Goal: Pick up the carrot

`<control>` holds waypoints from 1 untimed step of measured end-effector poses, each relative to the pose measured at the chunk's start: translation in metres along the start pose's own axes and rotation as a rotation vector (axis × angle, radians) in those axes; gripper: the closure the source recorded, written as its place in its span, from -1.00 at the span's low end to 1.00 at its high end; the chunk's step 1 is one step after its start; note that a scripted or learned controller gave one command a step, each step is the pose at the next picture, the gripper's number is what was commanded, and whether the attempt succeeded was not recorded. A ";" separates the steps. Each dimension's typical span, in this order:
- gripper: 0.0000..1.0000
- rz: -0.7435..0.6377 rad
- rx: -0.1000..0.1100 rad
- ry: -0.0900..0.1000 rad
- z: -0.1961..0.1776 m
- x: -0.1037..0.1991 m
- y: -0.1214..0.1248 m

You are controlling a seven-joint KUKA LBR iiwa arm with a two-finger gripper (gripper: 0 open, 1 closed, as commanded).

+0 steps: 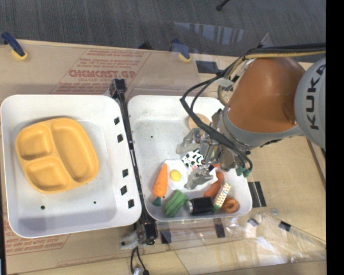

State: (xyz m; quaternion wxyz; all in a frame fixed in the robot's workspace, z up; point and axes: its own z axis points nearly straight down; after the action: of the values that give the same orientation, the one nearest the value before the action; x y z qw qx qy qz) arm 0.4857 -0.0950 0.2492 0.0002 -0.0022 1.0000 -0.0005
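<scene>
1. Over the right bin [146, 125], reaching in from the right: grey arm [309, 96] with orange band [264, 96], black cables looped over its upper side.
2. Below the wrist, gripper [199, 164] low among the toys in the near half of that bin; fingers metallic and cluttered against the objects beneath, so open or closed cannot be told, and nothing clearly seen between them.
3. Near the bin's front edge, left of the gripper and apart from it: carrot [160, 180], orange with a green tip pointing toward the front edge, lying slightly tilted on the bin floor.
4. Just right of the carrot, touching or nearly so: fried egg toy [175, 175], white with a yellow yolk.
5. Toward the front edge, beside the carrot's tip: green vegetable [174, 203], then a black block [202, 205] to its right.
6. At the front right corner: small brown ring-shaped piece [230, 205], with a white strip [222, 193] just beside it.
7. Under the gripper: black-and-white spotted piece [190, 159].
8. Across in the left bin [57, 222]: yellow divided tray [57, 153] with three compartments, sitting toward the bin's left side.
</scene>
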 end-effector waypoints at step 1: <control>-1.00 0.039 -0.004 0.013 0.157 -0.018 -0.003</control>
State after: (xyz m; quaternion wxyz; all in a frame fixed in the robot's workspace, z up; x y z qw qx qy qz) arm 0.5035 -0.0983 0.0922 -0.0060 0.0173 0.9998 0.0014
